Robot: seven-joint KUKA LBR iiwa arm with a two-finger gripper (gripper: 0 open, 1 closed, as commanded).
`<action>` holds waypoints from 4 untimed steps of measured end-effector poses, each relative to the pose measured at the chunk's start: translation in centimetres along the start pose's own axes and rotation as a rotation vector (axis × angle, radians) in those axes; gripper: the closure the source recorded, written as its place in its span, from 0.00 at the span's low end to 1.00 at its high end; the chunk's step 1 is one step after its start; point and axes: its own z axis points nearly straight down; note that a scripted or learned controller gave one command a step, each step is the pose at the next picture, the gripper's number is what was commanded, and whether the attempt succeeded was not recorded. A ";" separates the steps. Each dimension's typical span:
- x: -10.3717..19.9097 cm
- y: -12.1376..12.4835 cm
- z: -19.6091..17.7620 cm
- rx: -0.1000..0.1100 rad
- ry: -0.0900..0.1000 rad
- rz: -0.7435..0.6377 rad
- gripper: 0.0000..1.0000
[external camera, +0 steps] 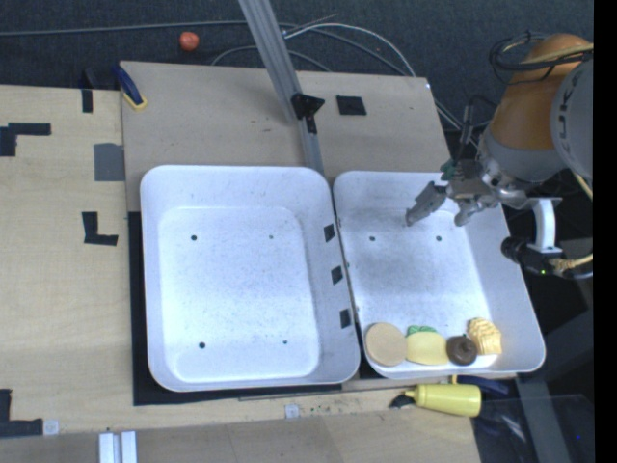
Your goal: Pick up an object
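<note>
My gripper (442,210) hangs over the far part of the right bin (501,258), its two fingers spread open with nothing between them. At that bin's near edge lie several small objects in a row: a tan round disc (385,343), a pale yellow piece (424,348) with a green bit (419,331) behind it, a dark brown ring (462,351) and a yellow ridged piece (483,335). The gripper is well apart from them, toward the far side.
The left bin (231,278) sits beside the right one. A yellow tool with a black tip (443,398) lies on the bench just in front of the right bin. A metal pole (280,66) slants across the back. Cables trail at the far right.
</note>
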 end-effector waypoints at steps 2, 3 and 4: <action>4.3 -2.3 -4.0 -0.003 0.000 -0.003 1.00; 7.4 -0.8 -5.1 -0.001 0.000 -0.003 1.00; 10.6 1.9 -6.7 -0.002 0.000 -0.003 1.00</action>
